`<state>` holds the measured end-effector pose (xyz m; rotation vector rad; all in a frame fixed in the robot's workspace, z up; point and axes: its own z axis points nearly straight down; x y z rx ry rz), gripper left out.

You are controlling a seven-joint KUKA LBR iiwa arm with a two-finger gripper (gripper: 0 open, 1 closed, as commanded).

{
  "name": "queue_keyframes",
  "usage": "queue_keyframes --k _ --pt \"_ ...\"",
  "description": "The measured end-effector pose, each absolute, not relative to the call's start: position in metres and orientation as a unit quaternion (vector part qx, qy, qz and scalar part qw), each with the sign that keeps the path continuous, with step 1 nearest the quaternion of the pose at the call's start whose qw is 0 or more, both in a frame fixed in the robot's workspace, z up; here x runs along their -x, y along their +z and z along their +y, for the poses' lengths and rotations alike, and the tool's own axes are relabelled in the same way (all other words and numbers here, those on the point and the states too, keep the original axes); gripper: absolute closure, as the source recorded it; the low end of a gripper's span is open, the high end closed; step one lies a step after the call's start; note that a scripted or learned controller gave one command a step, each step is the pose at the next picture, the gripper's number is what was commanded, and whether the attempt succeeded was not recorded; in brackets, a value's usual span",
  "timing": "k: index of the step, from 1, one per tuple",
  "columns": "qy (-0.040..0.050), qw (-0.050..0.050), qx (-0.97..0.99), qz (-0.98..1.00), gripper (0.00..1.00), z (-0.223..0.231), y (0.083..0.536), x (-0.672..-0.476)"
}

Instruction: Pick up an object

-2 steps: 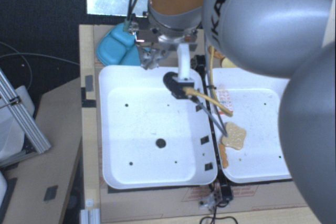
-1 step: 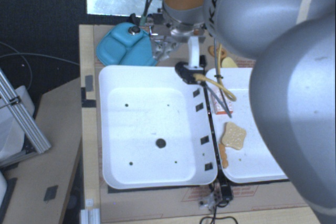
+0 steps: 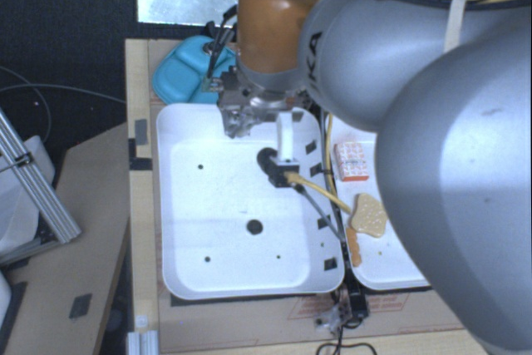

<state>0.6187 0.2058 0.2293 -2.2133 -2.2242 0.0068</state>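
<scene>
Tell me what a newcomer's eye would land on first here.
The grey arm with its orange band looms in from the right, and its gripper hangs at the far edge of the left bin. In the right bin a red-and-white box lies near a tan piece. A blue thing sits behind the left bin.

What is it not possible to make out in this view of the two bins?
- Right bin: the grey arm covers most of it in the camera view, so its far contents are hidden.
- Blue object behind the left bin: the grey arm covers one side; its kind is unclear.
- Dark disc in the left bin: too small to tell object from hole.
- Red-and-white box: print blurred.
</scene>
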Motion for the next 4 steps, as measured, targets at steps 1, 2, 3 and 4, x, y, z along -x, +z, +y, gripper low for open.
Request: queue_keyframes --k 1,2,3,4 --pt "0.0054 0.004 0.706 -0.708 1.0 0.213 0.148 -0.539" --pt "-0.0093 -0.002 0.704 -0.71 1.0 0.237 0.342 -0.505" --pt "-0.0069 -0.004 0.709 -0.705 1.0 0.151 0.449 -0.503" --pt "-0.0033 -0.002 0.705 -0.71 1.0 0.157 0.453 -0.502"
